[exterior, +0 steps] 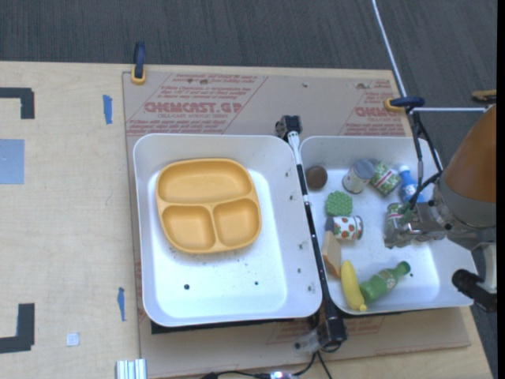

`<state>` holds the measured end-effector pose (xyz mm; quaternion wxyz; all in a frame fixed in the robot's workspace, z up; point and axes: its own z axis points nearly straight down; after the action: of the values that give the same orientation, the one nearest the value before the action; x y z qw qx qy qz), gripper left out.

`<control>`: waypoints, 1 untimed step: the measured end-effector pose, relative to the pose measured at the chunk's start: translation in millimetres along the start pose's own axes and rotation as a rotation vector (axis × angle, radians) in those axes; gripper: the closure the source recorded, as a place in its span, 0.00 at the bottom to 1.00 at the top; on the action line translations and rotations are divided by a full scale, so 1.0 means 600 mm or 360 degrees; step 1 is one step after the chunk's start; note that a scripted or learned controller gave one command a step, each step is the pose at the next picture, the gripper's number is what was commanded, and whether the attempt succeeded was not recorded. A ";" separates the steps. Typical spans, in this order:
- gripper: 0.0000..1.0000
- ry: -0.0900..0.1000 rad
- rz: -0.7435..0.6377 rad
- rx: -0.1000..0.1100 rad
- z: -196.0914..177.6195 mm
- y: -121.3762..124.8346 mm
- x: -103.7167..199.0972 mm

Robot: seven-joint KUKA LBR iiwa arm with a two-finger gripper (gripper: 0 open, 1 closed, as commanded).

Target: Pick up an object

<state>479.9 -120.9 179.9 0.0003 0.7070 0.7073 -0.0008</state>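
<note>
A green plastic bottle (384,282) is seen lying tilted on the floor of the right-hand shallow white bin (426,294), beside a smooth yellow banana (352,286). Just above it, the metallic claw (404,229) is lowered into that bin; whether it is open or closed cannot be told. A yellow three-compartment plastic tray (208,204) is set in the left white bin (213,298) on the pale wooden bench (63,235).

Two white bins (150,212) sit on a tan board with red print (197,101), holding an orange-yellow divided plate (208,204), a yellow banana (352,286), a green bottle (384,282) and a brown ball (316,178).
</note>
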 end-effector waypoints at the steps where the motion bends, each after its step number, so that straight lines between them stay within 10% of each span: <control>1: 1.00 0.0002 -0.0002 0.0001 -0.005 0.037 0.118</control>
<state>502.3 -49.8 182.7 -0.0005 0.7066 0.7076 -0.0005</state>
